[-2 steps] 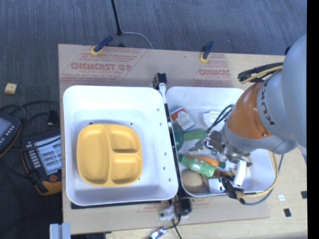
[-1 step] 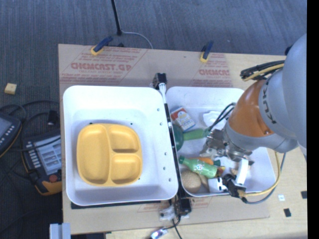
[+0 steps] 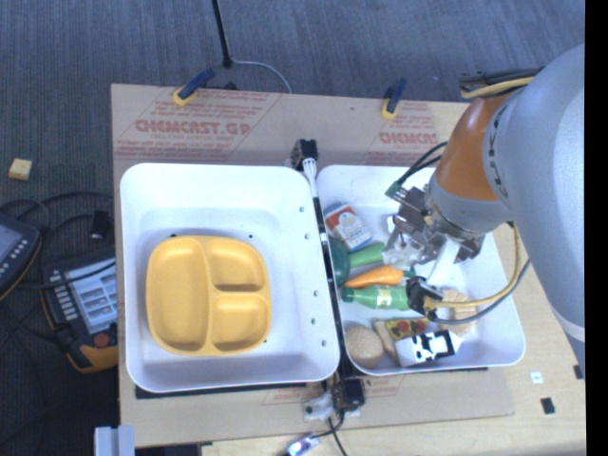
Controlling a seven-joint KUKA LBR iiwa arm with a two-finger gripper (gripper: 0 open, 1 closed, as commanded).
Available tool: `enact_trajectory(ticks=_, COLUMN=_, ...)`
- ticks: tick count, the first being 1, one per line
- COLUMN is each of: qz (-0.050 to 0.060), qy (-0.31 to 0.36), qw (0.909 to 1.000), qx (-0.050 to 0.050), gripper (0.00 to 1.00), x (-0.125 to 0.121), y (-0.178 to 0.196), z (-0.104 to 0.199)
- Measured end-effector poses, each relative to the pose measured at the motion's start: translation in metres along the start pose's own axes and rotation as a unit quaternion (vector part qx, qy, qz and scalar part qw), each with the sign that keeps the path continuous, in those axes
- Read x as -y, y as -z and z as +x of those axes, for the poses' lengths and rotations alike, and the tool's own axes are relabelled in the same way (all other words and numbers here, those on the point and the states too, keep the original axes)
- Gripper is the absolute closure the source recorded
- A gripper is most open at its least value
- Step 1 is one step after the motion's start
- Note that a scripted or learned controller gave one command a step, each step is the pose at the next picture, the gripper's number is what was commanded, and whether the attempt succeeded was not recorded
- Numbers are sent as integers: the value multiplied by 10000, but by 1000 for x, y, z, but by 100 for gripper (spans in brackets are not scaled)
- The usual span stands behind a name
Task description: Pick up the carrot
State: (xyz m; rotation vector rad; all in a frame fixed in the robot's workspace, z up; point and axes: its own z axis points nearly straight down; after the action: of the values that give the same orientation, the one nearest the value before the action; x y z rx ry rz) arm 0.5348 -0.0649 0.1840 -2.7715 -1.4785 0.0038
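My arm reaches in from the right and my end effector (image 3: 415,252) hangs low inside the right bin (image 3: 494,345), just right of the carrot (image 3: 373,276); whether it is apart or together I cannot tell, since the wrist hardware blocks it. The carrot lies on its side near the middle of that bin, tip pointing toward the divider between the bins, and nothing of mine is around it. It is hemmed in: a green item (image 3: 358,257) presses against its upper side, a green bottle (image 3: 378,298) lies just below it, and a small red and white carton (image 3: 346,224) sits above toward the bin's back wall. Below the bottle rest one round tan bread roll (image 3: 362,346) and one flat packet (image 3: 404,330), with a black-and-white marked block (image 3: 425,346) beside them near the front rim. Open room in this bin is scant; the barest patch is along its right wall. The left bin (image 3: 190,183), beyond the carrot across the divider, carries a single yellow divided tray (image 3: 208,292) with three compartments. Both bins sit on a brown board surface (image 3: 152,122) held by two clamps (image 3: 194,85) at its far edge, over grey carpet (image 3: 95,27).
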Motion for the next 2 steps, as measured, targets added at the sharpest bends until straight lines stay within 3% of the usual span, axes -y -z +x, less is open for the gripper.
enact_trajectory(ticks=1, qz=-1, qy=-1, qw=10000, qx=2, gripper=0, x=0, y=0, z=0)
enact_trajectory(ticks=2, qz=3, qy=-225, qw=9997, qx=-6, gripper=0, x=1, y=-89, z=-67)
